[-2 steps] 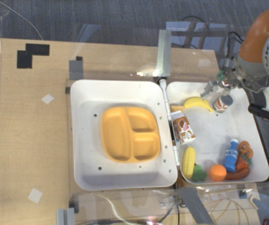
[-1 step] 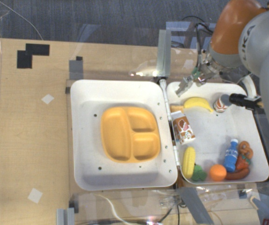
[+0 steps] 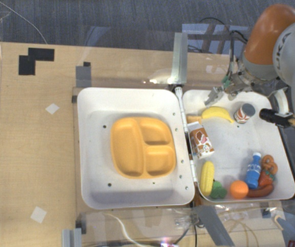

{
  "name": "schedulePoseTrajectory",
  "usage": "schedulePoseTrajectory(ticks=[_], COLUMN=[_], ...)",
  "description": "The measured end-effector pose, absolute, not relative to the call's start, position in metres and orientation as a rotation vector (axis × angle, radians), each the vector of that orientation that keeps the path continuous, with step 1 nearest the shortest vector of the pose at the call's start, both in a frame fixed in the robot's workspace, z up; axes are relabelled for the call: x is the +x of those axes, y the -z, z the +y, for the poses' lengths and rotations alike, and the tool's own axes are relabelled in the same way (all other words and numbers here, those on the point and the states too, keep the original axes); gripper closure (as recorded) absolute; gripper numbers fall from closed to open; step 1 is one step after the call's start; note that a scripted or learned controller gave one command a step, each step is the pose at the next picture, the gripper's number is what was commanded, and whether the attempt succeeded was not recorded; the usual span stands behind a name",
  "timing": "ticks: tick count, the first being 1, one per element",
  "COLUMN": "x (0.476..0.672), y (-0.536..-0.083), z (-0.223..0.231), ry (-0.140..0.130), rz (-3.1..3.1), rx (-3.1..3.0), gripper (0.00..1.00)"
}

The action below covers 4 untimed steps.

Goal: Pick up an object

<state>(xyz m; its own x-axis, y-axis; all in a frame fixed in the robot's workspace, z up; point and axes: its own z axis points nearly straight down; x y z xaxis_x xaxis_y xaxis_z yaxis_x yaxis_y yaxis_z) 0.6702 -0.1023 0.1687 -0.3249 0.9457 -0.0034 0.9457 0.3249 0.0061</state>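
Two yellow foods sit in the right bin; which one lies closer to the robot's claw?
The banana, curved, at the bin's far end just below the gripper. The corn cob lies much farther off, at the near edge.

Robotics lab: plywood bench (image 3: pixel 29 153), clear guard panels, taped markers, loose cables, grey carpet (image 3: pixel 111 9).

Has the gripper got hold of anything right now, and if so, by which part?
Nothing is seen held. The gripper hovers at the right bin's far edge, above the banana, with no object between its fingers.

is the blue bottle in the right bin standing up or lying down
Lying down: the blue bottle rests lengthwise on the right bin's floor, white cap pointing away.
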Motion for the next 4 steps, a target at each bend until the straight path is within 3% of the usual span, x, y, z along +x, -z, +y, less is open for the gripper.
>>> schedulePoseTrajectory(ticks=[1, 3, 4], x=[0.669, 0.666, 0.664], y=[-0.108, -0.092, -0.088], z=[-0.120, -0.111, -0.107], ry=[-0.001, 0.034, 0.035], rz=[2.548, 2.806, 2.946], rx=[1.833, 1.406, 1.115], gripper=[0.00, 0.00, 0.00])
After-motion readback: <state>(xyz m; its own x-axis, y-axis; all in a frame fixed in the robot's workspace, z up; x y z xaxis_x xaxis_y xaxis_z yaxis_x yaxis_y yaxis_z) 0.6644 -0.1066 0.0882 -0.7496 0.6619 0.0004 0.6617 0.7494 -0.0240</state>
